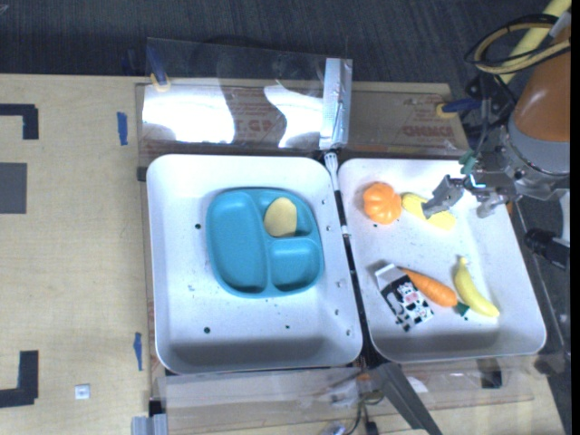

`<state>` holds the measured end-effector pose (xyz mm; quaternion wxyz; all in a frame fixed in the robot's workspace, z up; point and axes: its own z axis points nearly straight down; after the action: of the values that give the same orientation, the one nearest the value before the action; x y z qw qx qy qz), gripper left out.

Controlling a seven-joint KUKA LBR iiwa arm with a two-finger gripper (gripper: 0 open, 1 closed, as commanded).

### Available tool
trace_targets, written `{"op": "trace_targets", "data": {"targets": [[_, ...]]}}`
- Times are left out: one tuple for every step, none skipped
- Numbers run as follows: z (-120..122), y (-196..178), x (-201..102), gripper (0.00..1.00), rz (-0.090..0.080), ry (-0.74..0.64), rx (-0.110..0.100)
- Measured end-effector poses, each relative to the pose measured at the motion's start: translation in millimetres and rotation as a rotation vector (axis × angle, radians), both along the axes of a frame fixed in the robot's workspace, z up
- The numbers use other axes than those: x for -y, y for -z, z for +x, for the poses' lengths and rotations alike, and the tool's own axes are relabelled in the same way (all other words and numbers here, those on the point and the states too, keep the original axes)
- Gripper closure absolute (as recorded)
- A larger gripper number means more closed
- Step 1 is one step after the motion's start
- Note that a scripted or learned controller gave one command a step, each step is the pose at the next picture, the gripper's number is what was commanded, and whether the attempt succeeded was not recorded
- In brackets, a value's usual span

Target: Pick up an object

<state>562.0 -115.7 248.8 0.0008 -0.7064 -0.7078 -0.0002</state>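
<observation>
Yellow is the colour of the small lemon-like piece [428, 208] that lies right under the pincer [465, 197], in the right bin [535, 329]; it sits near the top of that bin, just to the 3 o'clock side of the orange pumpkin-like toy [381, 202]; the pincer hangs over it with its two fingers spread wide, one at about 9 o'clock and one at about 3 o'clock, and nothing is between them; the yellow piece is mostly under the 9 o'clock finger, so I think the pincer needs to slide a little toward 9 o'clock and then go down; its long side runs from about 10 o'clock to 4 o'clock, but part of it is hidden, so I am not sure; lower in the bin, the carrot [430, 288] points from 10 o'clock to 4 o'clock, and the banana [474, 290] lies beside it at 3 o'clock, with its long side from 11 o'clock to 5 o'clock; both are well apart from the pincer; another yellow thing [281, 216] sits on the blue plate [245, 252] in the left bin [172, 243], far off at 9 o'clock.
</observation>
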Motion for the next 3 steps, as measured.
{"op": "trace_targets", "data": {"targets": [[-46,103,62,0.0,-0.001,-0.011,-0.005],[-48,153,85,0.0,-0.001,0.034,0.006],[-81,161,60,0.0,-0.003,0.114,0.008]]}}
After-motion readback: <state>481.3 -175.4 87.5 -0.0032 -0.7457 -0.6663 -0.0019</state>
